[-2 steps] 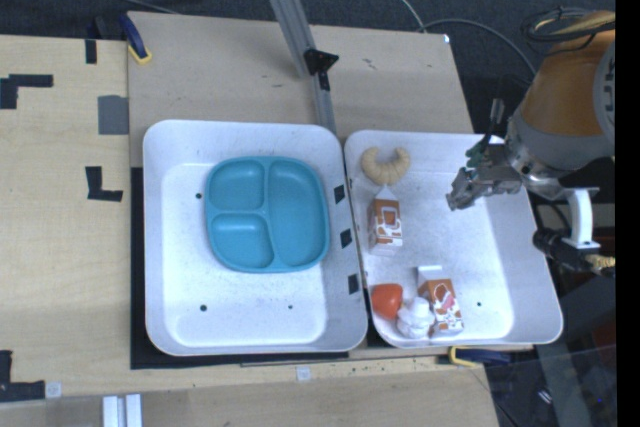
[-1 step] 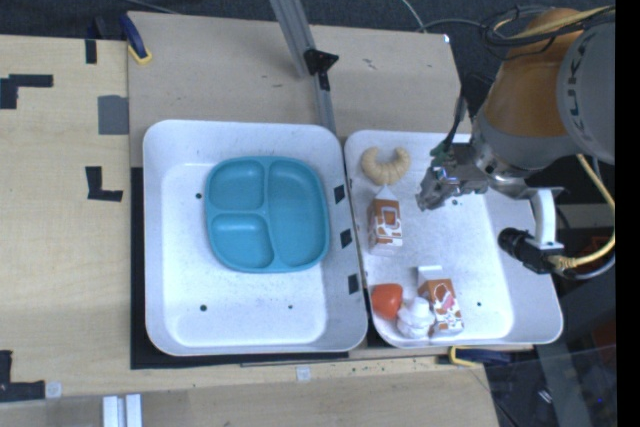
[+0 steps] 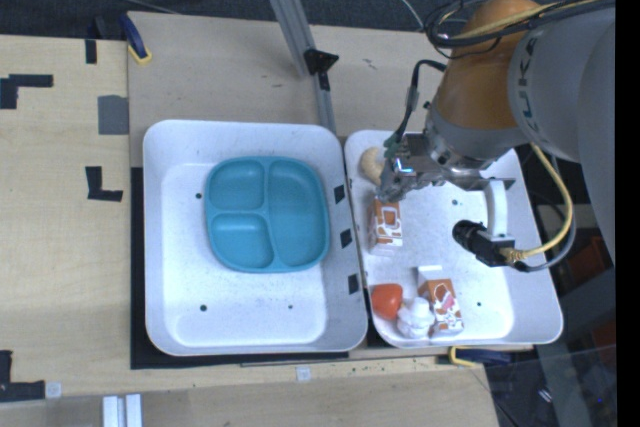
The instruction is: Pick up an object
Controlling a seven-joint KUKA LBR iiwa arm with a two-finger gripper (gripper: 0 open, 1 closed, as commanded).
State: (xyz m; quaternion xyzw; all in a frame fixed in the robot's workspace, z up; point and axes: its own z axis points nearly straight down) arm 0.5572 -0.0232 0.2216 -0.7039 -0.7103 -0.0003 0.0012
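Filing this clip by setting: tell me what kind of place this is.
Probably a robotics lab bench: a grey arm reaches over two white bins, one holding a blue divided plate, with tape marks on the tabletop.

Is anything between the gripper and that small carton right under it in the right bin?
Nothing visible. The gripper hangs just above the small carton in the right bin; the beige object lies beside it, toward the bin's far corner, not between them.

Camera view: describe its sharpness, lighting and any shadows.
Camera view: soft overall, small print on the cartons unreadable; even, diffuse light with no strong glare on the white bins; faint shadow under the blue tray; the arm blocks the hand.
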